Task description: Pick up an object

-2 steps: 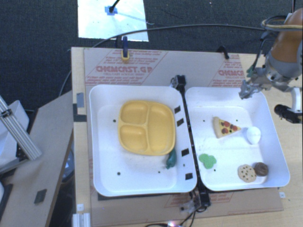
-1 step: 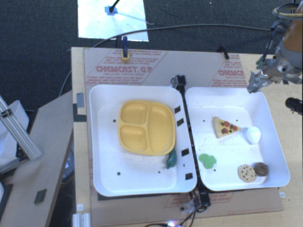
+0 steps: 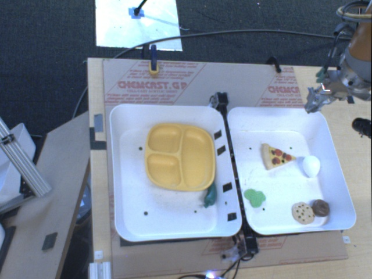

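above the right bin's (image 3: pixel 334 150) far right corner the gripper (image 3: pixel 317 100) hangs, its finger state impossible to tell; a pizza slice (image 3: pixel 276 156) lies well below it.

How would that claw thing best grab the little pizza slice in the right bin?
The pizza slice lies flat, its crust end toward the bin divider and its tip pointing at the white egg. The tool would likely do best coming straight down, closing across the two long straight edges near the wider crust end, away from the egg.

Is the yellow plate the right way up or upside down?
Right way up. The yellow plate lies flat in the left bin, its three hollow sections facing upward.
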You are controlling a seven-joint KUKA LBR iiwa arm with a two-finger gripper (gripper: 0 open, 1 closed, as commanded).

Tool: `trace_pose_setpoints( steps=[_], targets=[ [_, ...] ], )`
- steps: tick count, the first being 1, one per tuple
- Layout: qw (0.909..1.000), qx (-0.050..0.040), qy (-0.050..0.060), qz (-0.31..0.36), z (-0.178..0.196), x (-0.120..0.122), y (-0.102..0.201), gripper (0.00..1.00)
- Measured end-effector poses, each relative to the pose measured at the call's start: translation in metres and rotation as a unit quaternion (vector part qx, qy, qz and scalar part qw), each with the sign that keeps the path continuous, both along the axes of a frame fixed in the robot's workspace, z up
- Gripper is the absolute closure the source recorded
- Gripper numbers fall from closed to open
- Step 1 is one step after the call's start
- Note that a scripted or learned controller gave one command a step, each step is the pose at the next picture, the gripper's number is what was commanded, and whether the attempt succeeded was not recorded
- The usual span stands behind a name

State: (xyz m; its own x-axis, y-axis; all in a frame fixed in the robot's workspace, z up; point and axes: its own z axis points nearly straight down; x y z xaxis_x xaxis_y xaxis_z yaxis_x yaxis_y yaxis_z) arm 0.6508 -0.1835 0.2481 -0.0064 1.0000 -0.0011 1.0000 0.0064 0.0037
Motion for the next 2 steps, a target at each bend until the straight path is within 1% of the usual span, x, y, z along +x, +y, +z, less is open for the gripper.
trace_pose_setpoints(
  steps=[1, 2],
  targets=[
    [1.0, 0.001, 0.002, 0.001, -0.011, -0.018, 0.046, 1.0],
    [1.0, 0.001, 0.002, 0.001, -0.02, -0.023, 0.098, 1.0]
  ],
)
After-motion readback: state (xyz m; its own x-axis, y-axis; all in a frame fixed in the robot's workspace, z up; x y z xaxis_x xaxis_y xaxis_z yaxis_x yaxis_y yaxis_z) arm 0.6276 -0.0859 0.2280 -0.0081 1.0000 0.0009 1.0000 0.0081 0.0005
